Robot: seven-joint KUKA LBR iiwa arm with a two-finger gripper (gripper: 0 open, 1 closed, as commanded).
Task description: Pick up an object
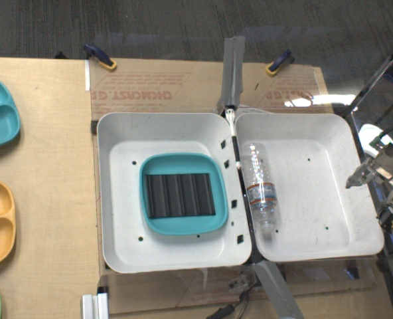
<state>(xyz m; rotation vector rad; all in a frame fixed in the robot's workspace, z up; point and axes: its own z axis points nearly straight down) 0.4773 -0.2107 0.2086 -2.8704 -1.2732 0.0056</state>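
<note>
Pincer (366, 173) of mine hangs at the right rim of the right shallow white plastic bin (329, 234), dark tips aimed inward; whether they are apart or together I cannot tell, and nothing sits between them.

My target, I judge, is the clear plastic water bottle (260, 187) with a red-and-blue label. It lies on its side along that bin's left wall, long axis running from the far edge toward the near edge, cap end nearer. It sits well apart from me, straight across the bin floor to my left. I should close across its width.

Beyond it, the left white bin (117, 244) holds a teal tray with a dark ribbed insert (182, 194).
</note>
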